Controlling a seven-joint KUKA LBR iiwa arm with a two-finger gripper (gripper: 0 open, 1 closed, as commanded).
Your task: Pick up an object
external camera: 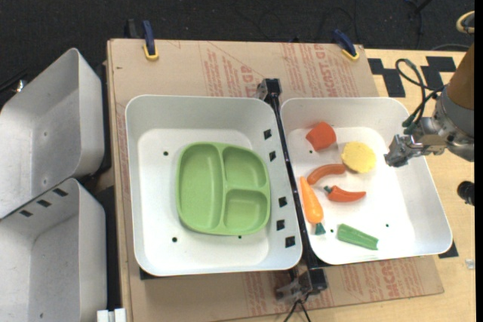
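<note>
Hovering jaws (398, 154) inside right bin's (423, 226) edge, toys leftward

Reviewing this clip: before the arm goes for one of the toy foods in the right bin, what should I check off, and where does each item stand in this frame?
1. Gripper carries nothing: ok, no object shows at its tip.
2. Gripper is over the right bin: ok, near its right side.
3. Finger opening ready for a grasp: cannot tell, too small and dark.
4. A target stands free: ok, the green piece lies apart from the others.
5. Cluttered targets flagged: not ok, the yellow piece, curved sausage, red pepper and carrot lie close together.
6. Left bin's green divided plate is out of the path: ok.
</note>
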